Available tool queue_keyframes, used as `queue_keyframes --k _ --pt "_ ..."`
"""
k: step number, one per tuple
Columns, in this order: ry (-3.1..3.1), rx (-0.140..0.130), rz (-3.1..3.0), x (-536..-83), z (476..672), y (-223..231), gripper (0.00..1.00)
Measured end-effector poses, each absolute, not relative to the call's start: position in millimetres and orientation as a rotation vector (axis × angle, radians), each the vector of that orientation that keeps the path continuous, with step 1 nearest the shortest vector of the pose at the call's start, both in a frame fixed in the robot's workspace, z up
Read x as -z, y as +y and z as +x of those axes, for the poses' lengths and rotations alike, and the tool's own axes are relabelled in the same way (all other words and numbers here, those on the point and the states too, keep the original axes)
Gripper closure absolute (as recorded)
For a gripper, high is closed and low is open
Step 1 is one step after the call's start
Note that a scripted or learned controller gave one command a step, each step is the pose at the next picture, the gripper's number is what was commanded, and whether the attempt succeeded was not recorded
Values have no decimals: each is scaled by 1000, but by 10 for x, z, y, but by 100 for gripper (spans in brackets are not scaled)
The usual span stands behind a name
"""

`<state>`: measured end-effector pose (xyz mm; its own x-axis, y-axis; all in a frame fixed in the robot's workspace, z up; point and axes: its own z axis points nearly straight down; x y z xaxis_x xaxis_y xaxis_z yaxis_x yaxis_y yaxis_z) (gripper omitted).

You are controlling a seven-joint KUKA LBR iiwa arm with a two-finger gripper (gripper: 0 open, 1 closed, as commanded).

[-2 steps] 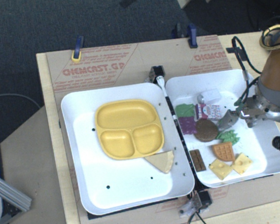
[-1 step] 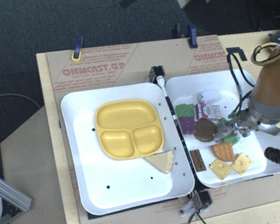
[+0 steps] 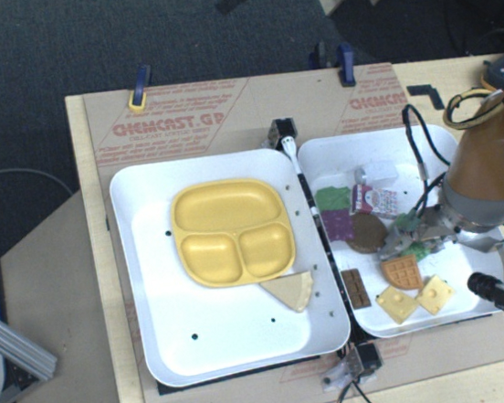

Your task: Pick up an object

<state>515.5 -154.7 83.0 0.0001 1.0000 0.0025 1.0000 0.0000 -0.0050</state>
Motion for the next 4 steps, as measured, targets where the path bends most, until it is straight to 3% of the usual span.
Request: queue_keyframes --k 1,4 --pt "-2219 0 -2223 -948 5162 -1554 100" --pt "-2226 3 -2224 -2268 5093 -1653 100"
